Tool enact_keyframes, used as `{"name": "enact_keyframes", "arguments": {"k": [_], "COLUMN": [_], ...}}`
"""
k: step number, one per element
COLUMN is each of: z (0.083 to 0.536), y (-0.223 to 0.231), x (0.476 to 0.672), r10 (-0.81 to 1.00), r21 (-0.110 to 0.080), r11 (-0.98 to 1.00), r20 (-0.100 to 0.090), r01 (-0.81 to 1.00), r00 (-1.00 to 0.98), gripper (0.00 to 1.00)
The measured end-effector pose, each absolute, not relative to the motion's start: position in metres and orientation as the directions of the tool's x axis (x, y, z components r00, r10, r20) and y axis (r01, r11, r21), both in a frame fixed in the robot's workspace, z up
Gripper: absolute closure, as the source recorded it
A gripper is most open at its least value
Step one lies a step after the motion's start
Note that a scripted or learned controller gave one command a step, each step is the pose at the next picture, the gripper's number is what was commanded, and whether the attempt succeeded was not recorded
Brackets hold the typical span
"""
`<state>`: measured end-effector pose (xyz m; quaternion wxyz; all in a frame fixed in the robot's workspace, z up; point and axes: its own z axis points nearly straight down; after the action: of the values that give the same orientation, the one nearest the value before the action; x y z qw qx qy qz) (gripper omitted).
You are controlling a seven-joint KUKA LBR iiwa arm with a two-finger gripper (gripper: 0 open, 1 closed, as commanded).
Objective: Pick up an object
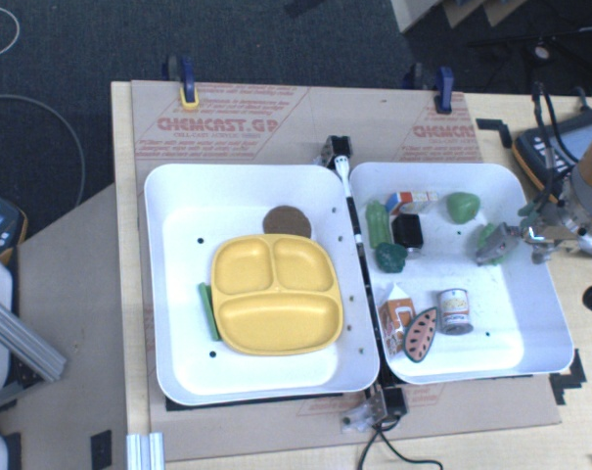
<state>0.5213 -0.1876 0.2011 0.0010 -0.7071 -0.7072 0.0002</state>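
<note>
You are looking at the gripper (499, 242) reaching in from the right edge of the frame and hanging over the right-hand side of the right bin (540, 351); its fingers are blurring into a greenish-grey smear, so you cannot tell whether they are wide, narrow or holding anything. The candidates for picking are all lying in that bin: a rounded green lump (462, 206) at upper right, a black block (407, 230) beside a long green piece (377, 223), a small printed can (454, 312) lying toward the lower middle, and a flat watermelon slice (421, 335) near the bottom rim. The likeliest trouble, as I am reading it, is the fingers closing on bare plastic, since nothing is sitting clearly beneath them; the smooth can might also be rolling away under a glancing touch. In the left bin (168, 292) a glossy yellow divided tray (276, 295) is covering most of the floor, with a brown disc (287, 221) peeking out behind it.
</note>
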Motion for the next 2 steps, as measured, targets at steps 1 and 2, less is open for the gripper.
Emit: {"name": "enact_keyframes", "arguments": {"k": [1,2], "z": [0.212,0.152], "y": [-0.188,-0.116], "x": [0.522,0.506], "r10": [1.0,1.0], "r21": [0.001,-0.007], "r11": [0.001,0.004], "r20": [0.0,0.005], "r01": [1.0,1.0], "r00": [-0.001,-0.004], "gripper": [1.0,1.0]}}
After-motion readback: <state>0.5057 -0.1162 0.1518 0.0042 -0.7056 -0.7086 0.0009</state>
